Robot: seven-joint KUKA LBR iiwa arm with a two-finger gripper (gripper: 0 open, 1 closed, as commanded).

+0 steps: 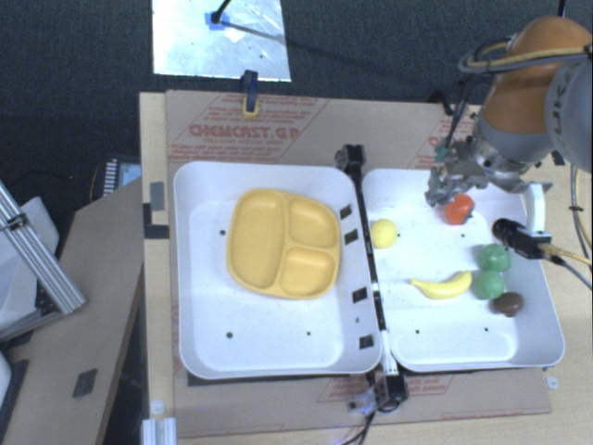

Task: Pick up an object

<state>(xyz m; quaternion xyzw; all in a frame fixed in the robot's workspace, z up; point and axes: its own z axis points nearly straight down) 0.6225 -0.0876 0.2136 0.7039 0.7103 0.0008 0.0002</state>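
Your robot arm [547,82] reaches over the right bin [435,350], low at its far side.

You'd find the jaws right beside a small red-orange fruit [459,210], touching or just above it; whether they're apart or together can't be told. Nearby lie a yellow ball [384,234], a banana [443,286], two green fruits [491,271] and a brown one [507,303]. The left bin [204,341] holds a yellow divided plate [283,243].
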